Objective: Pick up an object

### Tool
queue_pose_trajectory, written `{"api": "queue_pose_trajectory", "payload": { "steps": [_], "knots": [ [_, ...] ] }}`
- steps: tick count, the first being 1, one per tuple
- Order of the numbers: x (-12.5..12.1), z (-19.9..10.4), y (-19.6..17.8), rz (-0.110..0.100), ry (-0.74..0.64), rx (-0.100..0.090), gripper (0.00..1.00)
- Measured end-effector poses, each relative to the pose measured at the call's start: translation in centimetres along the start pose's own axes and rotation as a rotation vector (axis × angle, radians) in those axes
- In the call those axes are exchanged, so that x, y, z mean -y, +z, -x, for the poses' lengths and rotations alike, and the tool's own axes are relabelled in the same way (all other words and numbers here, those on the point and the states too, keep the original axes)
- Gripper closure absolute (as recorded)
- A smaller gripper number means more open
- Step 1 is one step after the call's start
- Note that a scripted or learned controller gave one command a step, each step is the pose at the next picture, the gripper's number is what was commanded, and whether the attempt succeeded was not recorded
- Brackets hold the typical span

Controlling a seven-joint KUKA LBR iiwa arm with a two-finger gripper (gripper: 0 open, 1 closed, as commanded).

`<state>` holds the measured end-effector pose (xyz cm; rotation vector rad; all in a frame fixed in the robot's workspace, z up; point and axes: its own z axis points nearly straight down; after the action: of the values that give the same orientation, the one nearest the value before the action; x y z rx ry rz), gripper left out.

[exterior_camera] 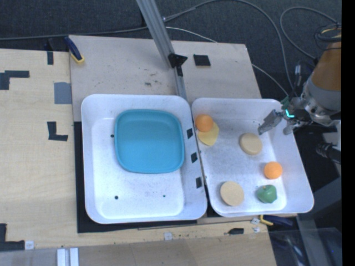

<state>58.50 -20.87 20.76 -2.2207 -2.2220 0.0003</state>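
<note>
No writing legible; hand (279, 124) open above right bin (294, 165)

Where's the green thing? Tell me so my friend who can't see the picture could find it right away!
Look at the right white bin, the one without the blue plate. Go to its near right corner, where the green thing sits beside a round tan disc and just below an orange ball. It is the only green object in either bin.
</note>
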Motion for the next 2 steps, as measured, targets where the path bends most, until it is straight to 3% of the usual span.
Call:
{"api": "queue_pose_trajectory", "payload": {
  "steps": [1, 2],
  "knots": [
    [0.0, 0.0, 0.0, 0.000, 0.000, 0.000, 0.00],
    [-0.4, 0.1, 6.2, -0.006, 0.000, -0.002, 0.00]
  ]
}}
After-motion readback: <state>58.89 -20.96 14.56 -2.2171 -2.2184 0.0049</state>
